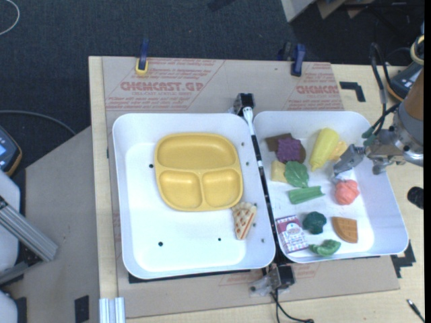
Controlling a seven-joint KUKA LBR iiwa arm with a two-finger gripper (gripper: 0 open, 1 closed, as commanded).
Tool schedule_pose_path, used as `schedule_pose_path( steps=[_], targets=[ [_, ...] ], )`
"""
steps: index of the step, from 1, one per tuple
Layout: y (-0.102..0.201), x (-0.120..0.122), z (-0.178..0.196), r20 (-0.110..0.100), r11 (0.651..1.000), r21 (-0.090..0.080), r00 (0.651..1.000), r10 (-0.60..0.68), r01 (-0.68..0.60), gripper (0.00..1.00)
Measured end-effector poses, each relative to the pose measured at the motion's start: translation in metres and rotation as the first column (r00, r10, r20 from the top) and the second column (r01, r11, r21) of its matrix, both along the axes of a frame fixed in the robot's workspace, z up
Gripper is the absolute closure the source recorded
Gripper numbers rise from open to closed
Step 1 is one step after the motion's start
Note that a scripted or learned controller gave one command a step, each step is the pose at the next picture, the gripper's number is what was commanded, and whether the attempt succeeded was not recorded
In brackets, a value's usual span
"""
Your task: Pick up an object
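Approach step, judging by fingers (345, 165) hanging open and empty just above the orange ball (347, 192); next: drop straight down, close around it, lift.

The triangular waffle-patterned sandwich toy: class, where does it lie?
The triangular waffle-patterned sandwich toy lies in the left white bin, just below the yellow compartment tray's lower right corner.

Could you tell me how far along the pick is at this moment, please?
Nothing looks picked yet. The pincer sits low over the right bin, between the yellow corn-like piece and the orange-pink ball, with nothing visibly between its fingers. In hand: the approach toward those items. Left: closing on one and lifting it clear. The yellow tray in the left bin is uninvolved.
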State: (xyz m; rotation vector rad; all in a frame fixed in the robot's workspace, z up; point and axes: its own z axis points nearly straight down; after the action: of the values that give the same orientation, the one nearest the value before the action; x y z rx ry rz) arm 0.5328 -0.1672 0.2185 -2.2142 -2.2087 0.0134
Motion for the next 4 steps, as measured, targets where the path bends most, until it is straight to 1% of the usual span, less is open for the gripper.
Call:
schedule_pose_path(
  steps=[1, 2, 3, 4],
  targets=[
    [0.0, 0.002, 0.006, 0.012, 1.0, -0.003, 1.0, 0.003, -0.003, 0.0],
    [0.0, 0.005, -0.039, 0.006, 1.0, 0.0, 1.0, 0.003, -0.003, 0.0],
    [0.009, 0.007, -0.087, 0.008, 1.0, 0.0, 1.0, 0.003, -0.003, 0.0],
    [0.009, 0.008, -0.136, 0.013, 1.0, 0.0, 1.0, 0.001, -0.001, 0.0]
  ],
)
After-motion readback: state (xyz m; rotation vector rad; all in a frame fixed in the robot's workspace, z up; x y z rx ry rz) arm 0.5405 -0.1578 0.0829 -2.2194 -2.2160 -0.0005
